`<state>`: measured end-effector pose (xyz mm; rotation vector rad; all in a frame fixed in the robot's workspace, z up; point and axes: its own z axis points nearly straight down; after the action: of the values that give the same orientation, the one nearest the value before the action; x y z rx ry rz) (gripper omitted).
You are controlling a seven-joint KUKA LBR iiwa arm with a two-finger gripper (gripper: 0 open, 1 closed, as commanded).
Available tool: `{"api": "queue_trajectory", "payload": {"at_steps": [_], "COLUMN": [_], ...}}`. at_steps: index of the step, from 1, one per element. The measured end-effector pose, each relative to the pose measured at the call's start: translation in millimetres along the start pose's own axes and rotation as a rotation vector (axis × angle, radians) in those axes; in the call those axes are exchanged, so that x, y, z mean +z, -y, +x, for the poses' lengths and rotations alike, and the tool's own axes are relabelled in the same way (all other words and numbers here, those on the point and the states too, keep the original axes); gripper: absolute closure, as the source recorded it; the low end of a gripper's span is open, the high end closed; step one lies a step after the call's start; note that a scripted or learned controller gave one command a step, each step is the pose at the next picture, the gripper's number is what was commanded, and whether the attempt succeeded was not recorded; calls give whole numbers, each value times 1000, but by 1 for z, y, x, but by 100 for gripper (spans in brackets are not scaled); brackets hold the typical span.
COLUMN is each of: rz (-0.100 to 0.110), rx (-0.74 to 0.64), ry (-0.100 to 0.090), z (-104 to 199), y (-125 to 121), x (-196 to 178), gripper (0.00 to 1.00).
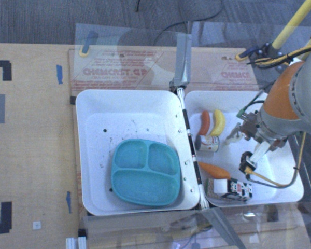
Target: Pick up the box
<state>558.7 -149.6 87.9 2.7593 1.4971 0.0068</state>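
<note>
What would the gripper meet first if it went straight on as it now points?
Probably the can just ahead of the gripper, next to the banana, or the floor of the right bin first; depth is unclear. The box lies off that line.

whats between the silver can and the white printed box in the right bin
An orange carrot lies between the silver can and the white printed box, seen in the camera view.

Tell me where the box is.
In the camera view, the box lies in the bottom-left corner of the right bin, just below the carrot.
</note>
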Motion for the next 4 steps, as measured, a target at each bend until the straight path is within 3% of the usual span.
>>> {"api": "queue_trajectory", "payload": {"at_steps": [1,2,3,4], "rz": [-2,-2,5,5], "rx": [-2,-11,78,77], "ry": [2,3,4,4], "z": [0,20,-34,-33], "y": [-1,5,21,21], "x": [-11,-1,-156,-155], "gripper": [100,100,100,0]}}
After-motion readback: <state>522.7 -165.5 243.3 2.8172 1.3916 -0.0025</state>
